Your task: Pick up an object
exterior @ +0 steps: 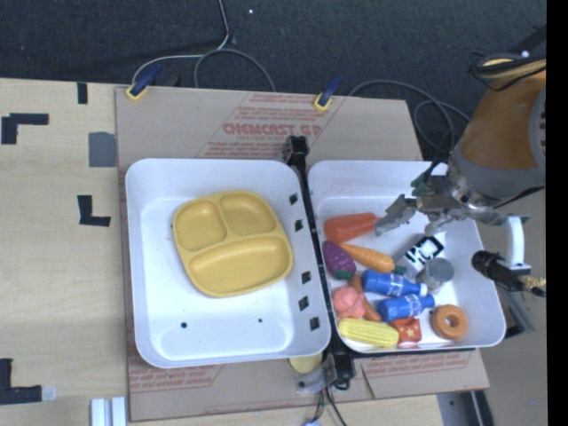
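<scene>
The gripper (417,216) hangs over the right bin (355,177), above its upper middle area. Its fingers (390,217) are spread open, with nothing between them. One finger points toward the orange carrot-shaped piece (351,225) lying near the divider between the bins; the other sits above a small black-and-white object (422,251).

Referenced to the right bin, the contents cluster in its lower half: a second carrot (367,256) at the centre, a purple piece (337,258) by the left wall, two blue bottles (398,295) below the centre, a pink piece (347,302) at the lower left, a yellow corn cob (368,332) along the bottom wall, a small red piece (407,329) beside the cob, and a brown doughnut (451,321) in the lower right corner.

The left bin (146,264) adjoins the right bin and holds a yellow divided plate (232,241). Both bins rest on a cardboard sheet (257,122) on the tabletop (44,238).
</scene>
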### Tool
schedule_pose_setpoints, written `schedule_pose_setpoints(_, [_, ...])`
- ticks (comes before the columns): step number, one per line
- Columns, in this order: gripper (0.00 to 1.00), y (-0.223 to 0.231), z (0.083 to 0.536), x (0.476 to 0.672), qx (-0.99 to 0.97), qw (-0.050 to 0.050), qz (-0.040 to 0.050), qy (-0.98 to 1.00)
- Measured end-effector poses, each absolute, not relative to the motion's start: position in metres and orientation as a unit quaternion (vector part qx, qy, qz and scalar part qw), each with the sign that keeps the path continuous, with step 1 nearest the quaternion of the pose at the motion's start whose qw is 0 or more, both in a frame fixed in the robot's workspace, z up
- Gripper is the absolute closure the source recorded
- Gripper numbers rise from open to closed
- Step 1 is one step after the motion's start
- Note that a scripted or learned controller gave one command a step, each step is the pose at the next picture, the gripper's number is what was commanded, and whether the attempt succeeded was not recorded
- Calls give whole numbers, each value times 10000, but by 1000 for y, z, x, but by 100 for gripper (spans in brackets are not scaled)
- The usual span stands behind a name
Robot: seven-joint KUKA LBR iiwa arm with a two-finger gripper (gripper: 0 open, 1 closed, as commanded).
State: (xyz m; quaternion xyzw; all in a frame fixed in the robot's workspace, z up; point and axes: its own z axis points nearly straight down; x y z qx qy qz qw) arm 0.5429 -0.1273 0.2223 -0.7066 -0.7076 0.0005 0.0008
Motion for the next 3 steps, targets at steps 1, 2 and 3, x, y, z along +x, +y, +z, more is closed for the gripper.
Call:
schedule_pose_setpoints(1, [0,-95,95,552,-7067,1,-1,-7075])
schedule_pose_setpoints(2, [100,-95,103,552,-7065,8,3,-7077])
schedule_pose_setpoints(3, [100,-23,190,608,-7034,-31,-47,-7107])
